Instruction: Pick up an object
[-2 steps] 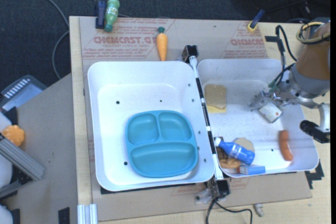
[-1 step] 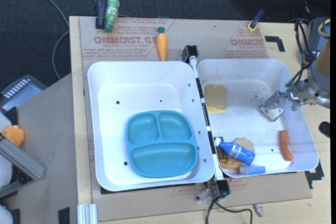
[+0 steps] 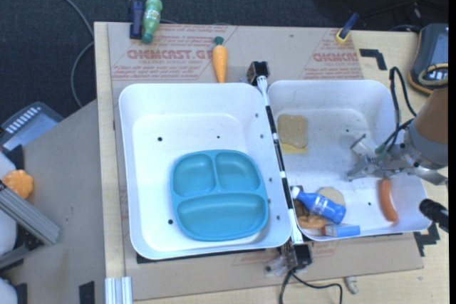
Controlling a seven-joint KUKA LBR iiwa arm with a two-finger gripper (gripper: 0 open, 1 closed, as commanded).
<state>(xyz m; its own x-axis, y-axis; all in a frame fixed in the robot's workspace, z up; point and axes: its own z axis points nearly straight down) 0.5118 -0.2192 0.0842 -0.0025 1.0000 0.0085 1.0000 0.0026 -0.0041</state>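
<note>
With my gripper (image 3: 362, 156) hanging low in the right bin (image 3: 320, 92), fingers spread and holding nothing, I judged myself mid-approach, the sausage (image 3: 388, 201) lying just lower right of it and needing a short shift before closing.

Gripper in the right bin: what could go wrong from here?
The gripper sits over bare bin floor, with the sausage off to one side, so it may close on nothing. The blue bottle lies in a clutter at the right bin front edge, so a grab there could slip.
</note>
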